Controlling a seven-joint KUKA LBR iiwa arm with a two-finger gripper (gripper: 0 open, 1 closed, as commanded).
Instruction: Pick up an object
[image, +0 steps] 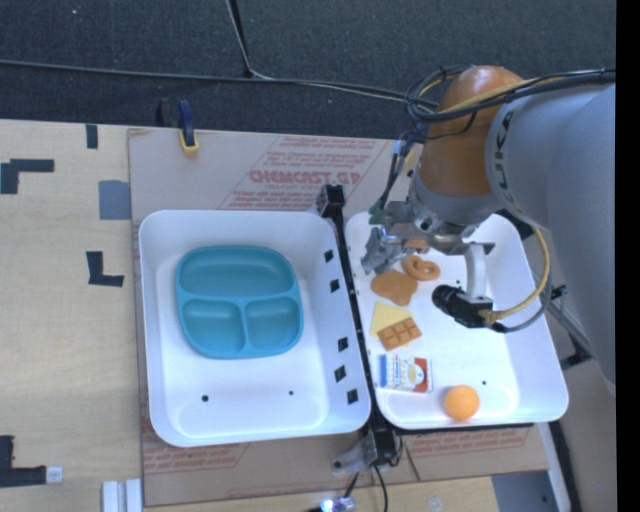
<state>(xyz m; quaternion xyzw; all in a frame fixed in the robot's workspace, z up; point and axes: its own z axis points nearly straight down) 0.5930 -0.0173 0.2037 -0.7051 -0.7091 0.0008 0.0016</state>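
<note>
Above the right bin (530, 400), the gripper (378, 250) hovers beside a pretzel (421, 268); whether its fingers are apart is unclear. Behind the bin, board (300, 170) lettering possibly reads "CHEMCAST".

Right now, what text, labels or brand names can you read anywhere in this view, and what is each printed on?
"CHEMCAST GP" in red, repeated on the brown sheet under the bins; the smaller red lines beside it are too blurred to read.
Small carton in the right bin: red and blue print, too small to read.
Arm: dark lettering at its edge, cut off, unreadable.
</note>
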